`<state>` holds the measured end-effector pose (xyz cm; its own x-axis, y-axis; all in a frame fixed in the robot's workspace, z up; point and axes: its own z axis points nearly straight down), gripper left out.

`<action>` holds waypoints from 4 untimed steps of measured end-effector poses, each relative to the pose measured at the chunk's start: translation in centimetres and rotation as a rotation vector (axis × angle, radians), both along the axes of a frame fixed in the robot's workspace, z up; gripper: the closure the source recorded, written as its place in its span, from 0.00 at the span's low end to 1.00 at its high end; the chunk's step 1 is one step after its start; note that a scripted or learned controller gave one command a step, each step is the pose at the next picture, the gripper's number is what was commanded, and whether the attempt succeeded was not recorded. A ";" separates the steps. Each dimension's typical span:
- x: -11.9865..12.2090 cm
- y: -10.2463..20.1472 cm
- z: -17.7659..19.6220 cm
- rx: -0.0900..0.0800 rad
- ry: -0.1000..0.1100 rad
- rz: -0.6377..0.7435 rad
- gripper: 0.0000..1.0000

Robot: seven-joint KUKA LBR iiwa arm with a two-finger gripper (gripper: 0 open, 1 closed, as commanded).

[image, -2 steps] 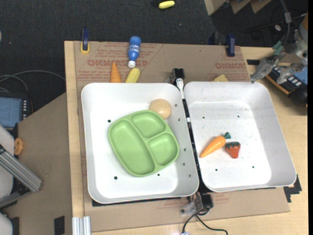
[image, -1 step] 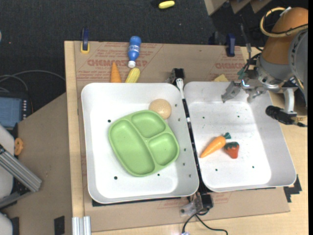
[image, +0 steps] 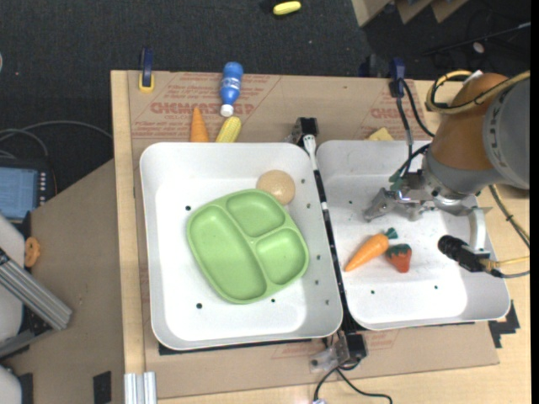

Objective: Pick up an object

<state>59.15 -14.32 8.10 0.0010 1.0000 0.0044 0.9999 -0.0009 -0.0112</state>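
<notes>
On the bench [image: 126, 225], the right bin [image: 421, 310] holds a carrot [image: 368, 251] and a strawberry [image: 399, 257] touching, while the tool [image: 389, 202] hangs just above them, nothing in it, its spread too blurred to tell, apparently lining up.

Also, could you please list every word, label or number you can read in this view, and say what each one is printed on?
"CHEMGRIP"-like red lettering, mirrored and blurred, on the cardboard sheet behind the bins; I cannot read it with certainty.
A second red print on the same cardboard near the right bin: too faint to read.
The label on the small blue-capped bottle: too small to read.
Nothing legible on the green plate or the gripper.
</notes>
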 end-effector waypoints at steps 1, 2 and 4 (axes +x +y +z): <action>-5.8 1.6 0.3 -0.001 -0.003 -0.001 0.00; -5.5 1.5 1.4 -0.004 -0.013 -0.001 1.00; -5.5 1.5 1.3 -0.004 -0.012 -0.001 0.00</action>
